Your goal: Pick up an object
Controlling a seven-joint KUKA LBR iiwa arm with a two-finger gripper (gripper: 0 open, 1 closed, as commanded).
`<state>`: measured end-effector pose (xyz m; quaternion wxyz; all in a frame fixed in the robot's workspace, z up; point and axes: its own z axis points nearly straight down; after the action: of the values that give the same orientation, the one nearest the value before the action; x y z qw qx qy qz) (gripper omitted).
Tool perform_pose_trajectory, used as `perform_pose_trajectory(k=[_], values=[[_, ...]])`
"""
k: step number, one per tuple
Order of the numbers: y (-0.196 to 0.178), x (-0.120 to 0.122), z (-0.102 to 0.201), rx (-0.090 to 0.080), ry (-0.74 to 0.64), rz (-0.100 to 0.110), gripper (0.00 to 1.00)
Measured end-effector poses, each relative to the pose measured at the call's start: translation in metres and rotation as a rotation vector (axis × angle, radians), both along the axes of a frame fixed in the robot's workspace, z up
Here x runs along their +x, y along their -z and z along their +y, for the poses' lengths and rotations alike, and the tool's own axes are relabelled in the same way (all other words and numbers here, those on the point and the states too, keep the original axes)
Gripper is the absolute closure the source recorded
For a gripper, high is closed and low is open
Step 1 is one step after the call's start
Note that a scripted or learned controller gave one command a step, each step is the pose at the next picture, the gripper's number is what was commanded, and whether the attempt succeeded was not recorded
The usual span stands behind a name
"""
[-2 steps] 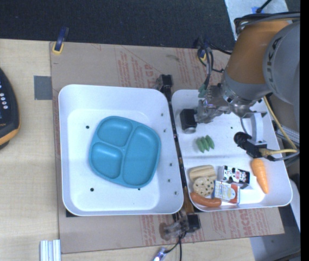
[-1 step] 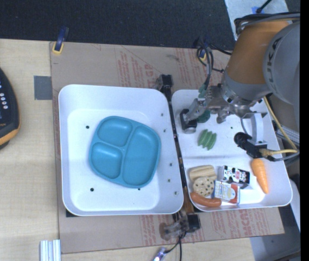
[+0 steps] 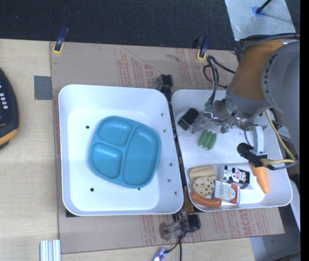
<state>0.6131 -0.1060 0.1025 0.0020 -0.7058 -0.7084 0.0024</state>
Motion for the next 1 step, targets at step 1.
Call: perform_pose_trajectory(k=[1], values=[[0.0132, 0.0379, 0.0016, -0.002, -0.001, 0.019, 0.00]])
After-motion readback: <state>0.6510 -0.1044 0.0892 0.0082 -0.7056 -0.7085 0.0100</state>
